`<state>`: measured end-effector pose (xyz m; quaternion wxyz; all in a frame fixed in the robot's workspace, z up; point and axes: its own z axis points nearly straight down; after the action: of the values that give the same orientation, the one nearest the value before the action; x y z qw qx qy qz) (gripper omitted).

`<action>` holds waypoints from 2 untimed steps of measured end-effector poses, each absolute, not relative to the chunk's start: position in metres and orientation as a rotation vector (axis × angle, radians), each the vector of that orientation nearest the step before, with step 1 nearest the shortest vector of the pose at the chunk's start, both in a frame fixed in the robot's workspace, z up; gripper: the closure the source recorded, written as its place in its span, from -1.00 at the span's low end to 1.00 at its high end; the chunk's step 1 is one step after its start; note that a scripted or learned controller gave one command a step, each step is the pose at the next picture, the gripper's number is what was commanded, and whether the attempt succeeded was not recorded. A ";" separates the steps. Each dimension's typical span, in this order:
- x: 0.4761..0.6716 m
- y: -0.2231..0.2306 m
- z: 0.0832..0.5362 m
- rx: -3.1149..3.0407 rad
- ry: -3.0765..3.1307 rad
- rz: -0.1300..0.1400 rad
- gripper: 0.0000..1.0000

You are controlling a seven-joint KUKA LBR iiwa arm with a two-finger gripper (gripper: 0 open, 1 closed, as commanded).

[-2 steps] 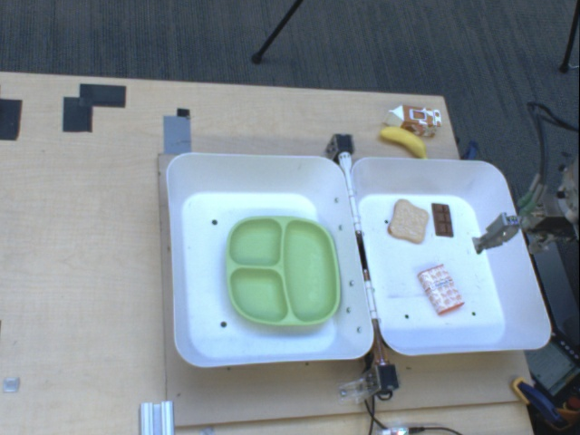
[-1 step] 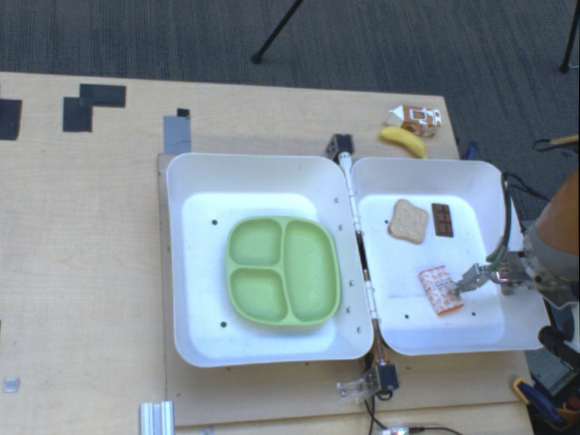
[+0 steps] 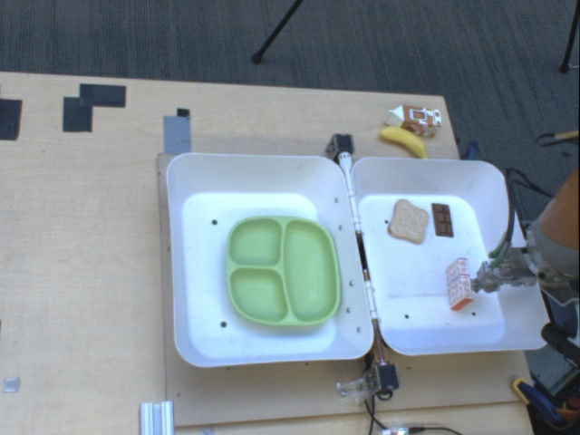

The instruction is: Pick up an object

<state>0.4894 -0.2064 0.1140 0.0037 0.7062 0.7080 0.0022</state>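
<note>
Fingers (image 3: pixel 485 279) beside, perhaps touching, the carton (image 3: pixel 459 285).

- You see a green divided plate (image 3: pixel 283 272) lying in the left bin (image 3: pixel 186 270).
- You find a banana (image 3: pixel 402 140) and a small carton (image 3: pixel 418 117) on the bench (image 3: pixel 82 270) behind the right bin (image 3: pixel 485 184), close together.
- Dark tape patches (image 3: pixel 91 105) mark your bench's far left.

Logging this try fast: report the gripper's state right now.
Gripper: in the right bin, right beside the red-and-white carton; whether it is open, shut or gripping the carton cannot be told.
</note>
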 end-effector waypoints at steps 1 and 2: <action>0.488 -0.131 0.174 2.214 2.226 0.004 1.00; 0.488 -0.132 0.174 2.215 2.224 0.004 -1.00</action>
<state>0.4876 -0.1318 0.1735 0.0012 0.7057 0.7085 0.0012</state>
